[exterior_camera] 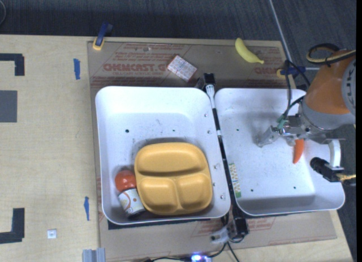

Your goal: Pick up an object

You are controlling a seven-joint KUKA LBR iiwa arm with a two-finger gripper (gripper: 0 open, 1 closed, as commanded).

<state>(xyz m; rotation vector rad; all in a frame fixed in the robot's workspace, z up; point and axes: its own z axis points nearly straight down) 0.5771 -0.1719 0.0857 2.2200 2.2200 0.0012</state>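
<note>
A small orange carrot-shaped object (297,151) sits in the right bin (266,187), near its right side. My gripper (289,131) hangs low over that bin, directly above and touching or nearly touching the top of the orange object. The wrist hides how the object sits against the gripper. In the left bin (113,114) lies a large yellow divided tray (172,177). A small bottle with a red-orange cap (128,192) rests against the tray's left edge.
A yellow banana (248,51) and a small printed packet (181,67) lie on the cardboard beyond the bins. A blue clamp (102,35) grips the cardboard's far left corner. Black clips sit on the wall between the bins (218,136).
</note>
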